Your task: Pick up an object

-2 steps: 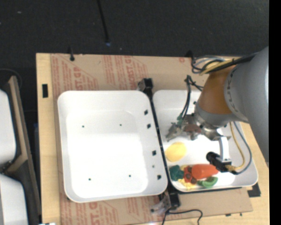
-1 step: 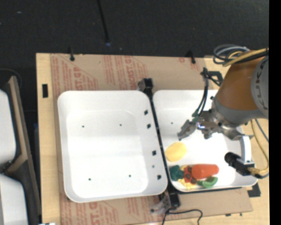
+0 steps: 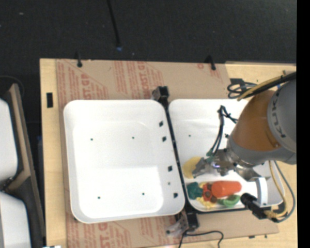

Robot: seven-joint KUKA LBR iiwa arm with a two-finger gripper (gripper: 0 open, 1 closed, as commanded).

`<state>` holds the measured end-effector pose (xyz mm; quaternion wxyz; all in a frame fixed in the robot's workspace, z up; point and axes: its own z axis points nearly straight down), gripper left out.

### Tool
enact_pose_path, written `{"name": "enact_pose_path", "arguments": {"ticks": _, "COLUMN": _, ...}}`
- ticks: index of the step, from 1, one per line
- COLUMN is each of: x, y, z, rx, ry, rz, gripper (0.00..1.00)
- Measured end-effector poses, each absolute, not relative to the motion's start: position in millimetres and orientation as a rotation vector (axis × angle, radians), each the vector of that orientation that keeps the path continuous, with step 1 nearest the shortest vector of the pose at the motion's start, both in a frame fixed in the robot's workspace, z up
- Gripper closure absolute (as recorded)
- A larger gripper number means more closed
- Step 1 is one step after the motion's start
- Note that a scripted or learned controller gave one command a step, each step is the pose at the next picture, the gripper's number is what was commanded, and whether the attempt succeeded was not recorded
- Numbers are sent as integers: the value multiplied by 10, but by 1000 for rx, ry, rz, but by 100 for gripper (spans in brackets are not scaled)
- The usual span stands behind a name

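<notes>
Arm over the right bin, pincer low among the toys.

The grey arm (image 3: 271,125) with its orange band reaches in from the right and hangs over the right bin (image 3: 196,112). The pincer (image 3: 213,165) sits just above the bin's near end; whether it is clenched or released I cannot tell (its tip is too small and blurred to read). A yellowish object (image 3: 192,166) lies just left of the pincer, close to it; contact unclear. Nearer the front wall lies a cluster: a teal-green piece (image 3: 195,190), an orange-red object (image 3: 225,188) beside it, a small green bit (image 3: 230,202) at the edge. The left bin (image 3: 119,159) lies alongside, both resting on the wooden bench (image 3: 113,81).
</notes>
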<state>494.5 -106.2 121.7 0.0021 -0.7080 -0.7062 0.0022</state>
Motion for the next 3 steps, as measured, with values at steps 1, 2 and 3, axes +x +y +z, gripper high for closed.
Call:
{"name": "enact_pose_path", "arguments": {"ticks": 1, "x": 5768, "y": -1034, "z": 996, "rx": -2220, "ry": -2223, "rz": 0, "gripper": 0}}
{"name": "enact_pose_path", "arguments": {"ticks": 2, "x": 5306, "y": -1119, "z": 1821, "rx": -2227, "ry": -2224, "rz": -7, "gripper": 0}}
{"name": "enact_pose_path", "arguments": {"ticks": 3, "x": 5003, "y": -995, "z": 1179, "rx": -2219, "ry": -2218, "rz": 5, "gripper": 0}}
